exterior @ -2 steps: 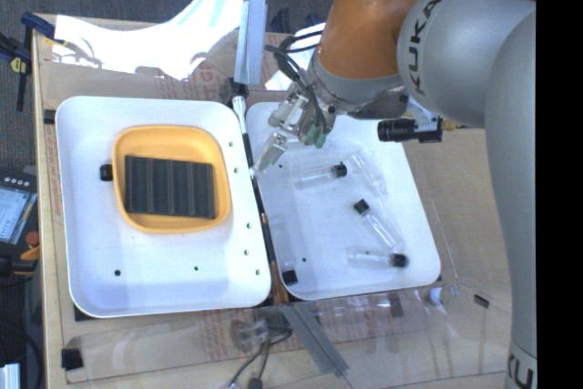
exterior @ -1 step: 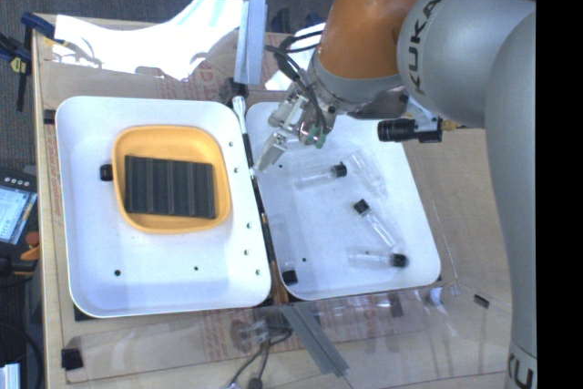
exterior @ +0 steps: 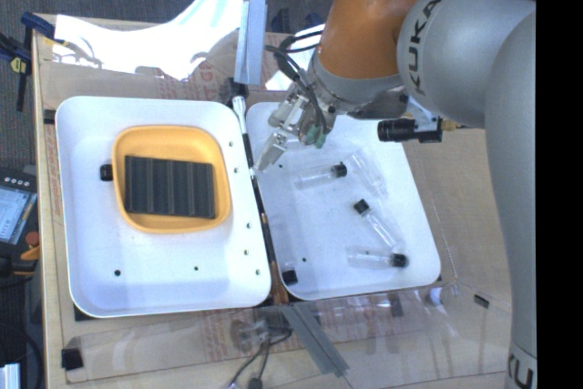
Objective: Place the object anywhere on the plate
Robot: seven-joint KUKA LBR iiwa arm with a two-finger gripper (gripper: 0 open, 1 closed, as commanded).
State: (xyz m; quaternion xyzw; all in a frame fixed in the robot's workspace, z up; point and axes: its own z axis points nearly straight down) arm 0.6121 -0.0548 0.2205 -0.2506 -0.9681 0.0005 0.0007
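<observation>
Currently, left to right: the left bin carries the yellow plate, sitting toward the bin's upper middle with a dark ribbed insert in its well, so the drop target is wide and flat, presumably to forgive sloppy placement. A small black piece lies just off the plate's left rim. The right bin holds the candidates: three clear vials with black caps, one near the bin's upper middle, one mid-right, one near the lower right corner, all lying flat and apart, which leaves room for a grasp. A small black bit sits by the lower left corner. The end effector hangs over the right bin's upper left corner, tilted toward the divider, nothing visible in it; can't tell whether it's released or clenched. My read: no vial picked yet, nothing on the plate, task not started in effect.
</observation>
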